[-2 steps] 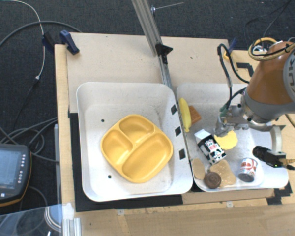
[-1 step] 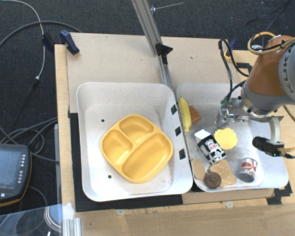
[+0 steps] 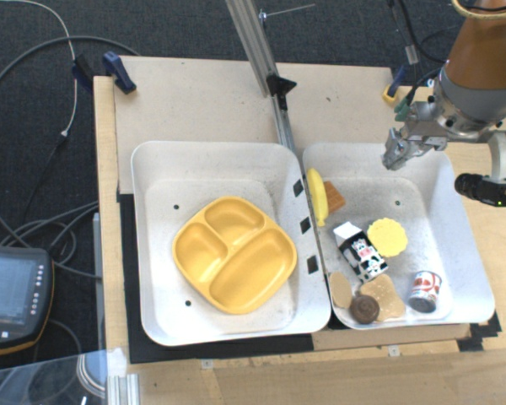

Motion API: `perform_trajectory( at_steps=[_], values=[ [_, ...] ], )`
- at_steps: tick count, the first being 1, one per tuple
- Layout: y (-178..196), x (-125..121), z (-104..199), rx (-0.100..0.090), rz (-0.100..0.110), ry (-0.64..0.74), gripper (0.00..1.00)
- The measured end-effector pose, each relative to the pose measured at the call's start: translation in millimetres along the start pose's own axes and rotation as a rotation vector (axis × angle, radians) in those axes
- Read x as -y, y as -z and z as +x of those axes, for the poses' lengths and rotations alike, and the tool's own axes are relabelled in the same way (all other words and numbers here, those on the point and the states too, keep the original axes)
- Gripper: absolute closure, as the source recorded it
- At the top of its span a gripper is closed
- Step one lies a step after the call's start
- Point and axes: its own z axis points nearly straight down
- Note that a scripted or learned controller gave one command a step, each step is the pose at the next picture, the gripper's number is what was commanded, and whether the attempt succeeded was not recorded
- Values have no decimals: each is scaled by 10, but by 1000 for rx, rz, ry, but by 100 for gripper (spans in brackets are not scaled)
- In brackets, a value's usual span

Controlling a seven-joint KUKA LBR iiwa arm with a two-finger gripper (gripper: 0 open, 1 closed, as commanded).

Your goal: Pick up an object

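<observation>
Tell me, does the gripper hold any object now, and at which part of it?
Nothing is held. The gripper hangs over the far edge of the right bin, with no object between its tips. The banana and the other items lie loose in the bin.

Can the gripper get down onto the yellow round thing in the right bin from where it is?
Probably yes. The gripper hangs over the right bin's far end, and the yellow round thing lies uncovered, with the black-and-white box close on one side.

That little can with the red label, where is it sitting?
The can lies in the right bin, near its front right corner, right of the tan cracker and below the yellow round piece.
</observation>
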Motion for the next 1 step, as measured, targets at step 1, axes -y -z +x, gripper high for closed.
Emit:
perform_trajectory(
  at_steps=[1],
  values=[
    [152, -535, 499, -2, 4, 3, 100]
  ],
)
